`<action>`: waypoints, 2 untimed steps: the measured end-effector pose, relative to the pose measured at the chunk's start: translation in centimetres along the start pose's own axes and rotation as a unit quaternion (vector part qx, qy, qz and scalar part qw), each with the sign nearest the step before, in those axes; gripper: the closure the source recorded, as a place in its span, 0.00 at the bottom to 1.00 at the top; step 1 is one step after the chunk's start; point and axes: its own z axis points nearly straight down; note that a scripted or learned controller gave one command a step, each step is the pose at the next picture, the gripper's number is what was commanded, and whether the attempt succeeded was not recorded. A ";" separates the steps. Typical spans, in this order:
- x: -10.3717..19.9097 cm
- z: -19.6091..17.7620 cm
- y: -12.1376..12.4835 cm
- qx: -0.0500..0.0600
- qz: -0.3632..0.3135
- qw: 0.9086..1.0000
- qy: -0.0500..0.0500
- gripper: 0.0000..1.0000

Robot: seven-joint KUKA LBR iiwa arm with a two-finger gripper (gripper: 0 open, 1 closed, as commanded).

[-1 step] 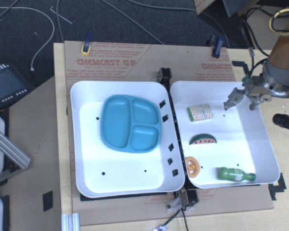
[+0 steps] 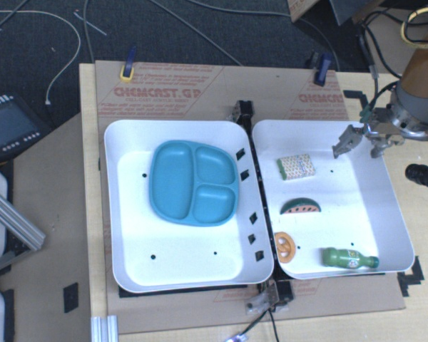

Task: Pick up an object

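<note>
**Over the right bin's far corner, the gripper hangs with nothing in it**

Above the far right corner of the right bin (image 2: 385, 191), the gripper (image 2: 360, 143) sits at the end of the grey arm (image 2: 414, 112), its two fingers spread apart with only the white floor between them. Nothing is held.

Four small things lie in that bin, all apart from the gripper. Nearest to it is a patterned block (image 2: 297, 167), pale with small dots, near the bin's far left. Just below that lies a watermelon slice toy (image 2: 300, 206), green rind on top. At the near left corner a pretzel (image 2: 284, 246) rests against the bin wall. A green bottle (image 2: 349, 258) lies on its side along the near edge.

The left bin (image 2: 128, 248) bears a blue divided plate (image 2: 194, 182) with three compartments, set toward its far side.
</note>
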 end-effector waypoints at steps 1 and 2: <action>-0.2 6.3 0.1 0.003 0.000 1.000 0.001 0.00; -0.1 11.6 0.0 0.003 0.000 1.000 0.001 0.00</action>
